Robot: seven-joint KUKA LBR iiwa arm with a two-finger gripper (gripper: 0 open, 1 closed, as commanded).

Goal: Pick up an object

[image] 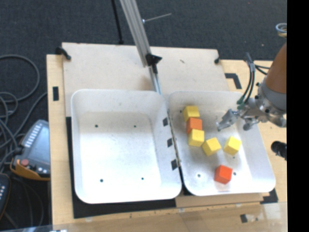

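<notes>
Blocks, four yellow and two orange, lie in your right bin (260,178); the nearest, a yellow block (232,145), sits just below the gripper (236,121). Its jaws stand apart, holding nothing. You're in the approach; next, centre over one block, descend, then close.

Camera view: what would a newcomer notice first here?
The bright blocks in the right bin stand out: three stacked in a column, yellow block, orange block, yellow again, near the bin's left wall. A lone orange cube sits nearer the front, while the gripper hangs above the bin's right half.
</notes>
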